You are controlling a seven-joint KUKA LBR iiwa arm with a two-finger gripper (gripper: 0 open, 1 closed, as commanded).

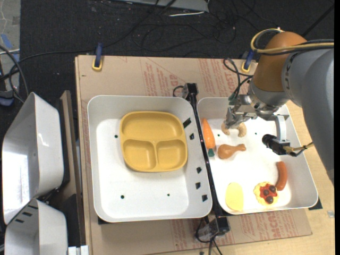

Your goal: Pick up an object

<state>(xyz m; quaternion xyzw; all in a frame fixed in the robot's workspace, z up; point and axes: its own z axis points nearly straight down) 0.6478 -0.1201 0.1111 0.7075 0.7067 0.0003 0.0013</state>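
Drumstick point(231, 151) mid right bin point(305, 180) | gripper point(234, 125) just above

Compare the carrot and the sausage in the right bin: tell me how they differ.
The carrot is orange with a green end; the sausage is reddish-orange with no green. The carrot lies against the bin's left wall, while the sausage lies near the right wall. The carrot tapers toward its upper end; the sausage keeps an even width with rounded ends. Both are long toy foods lying flat, running roughly up and down the view.
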